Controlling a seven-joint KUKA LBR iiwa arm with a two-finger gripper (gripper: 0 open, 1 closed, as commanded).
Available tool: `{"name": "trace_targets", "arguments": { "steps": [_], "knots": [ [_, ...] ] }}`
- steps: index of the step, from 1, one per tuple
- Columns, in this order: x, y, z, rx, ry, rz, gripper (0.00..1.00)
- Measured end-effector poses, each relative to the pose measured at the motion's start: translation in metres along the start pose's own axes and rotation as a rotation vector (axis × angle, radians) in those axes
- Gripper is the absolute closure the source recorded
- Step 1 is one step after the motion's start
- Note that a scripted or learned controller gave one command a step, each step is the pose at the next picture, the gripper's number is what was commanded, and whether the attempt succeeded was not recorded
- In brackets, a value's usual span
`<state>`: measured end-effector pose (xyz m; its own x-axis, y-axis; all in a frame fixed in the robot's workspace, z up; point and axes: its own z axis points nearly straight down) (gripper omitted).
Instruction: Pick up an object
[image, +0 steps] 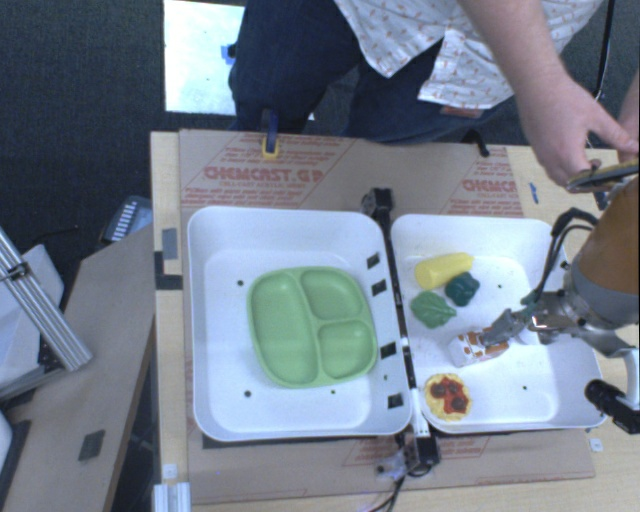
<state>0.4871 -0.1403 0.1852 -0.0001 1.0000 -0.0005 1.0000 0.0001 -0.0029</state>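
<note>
In the right bin (530, 400) my gripper (492, 338) is low over the floor, reaching in from the right. Its tip is at a small white and orange object (466, 349) that lies on the bin floor. Further back lie a yellow piece (443, 269), a dark teal piece (462, 290) and a green leafy piece (432, 309), close together. A small round yellow and red piece (448, 396) sits near the bin's front left corner.
The left bin (220, 250) holds a green divided plate (311, 326). A black divider (393, 300) runs between the bins. A person stands behind the bench, with a hand (580, 130) close above the arm (610, 270) at the right.
</note>
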Motion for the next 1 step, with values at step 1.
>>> {"name": "trace_targets", "arguments": {
  "steps": [1],
  "knots": [
    [0.0114,0.0007,0.0478,-0.002,0.003,-0.003,0.00]
  ]
}}
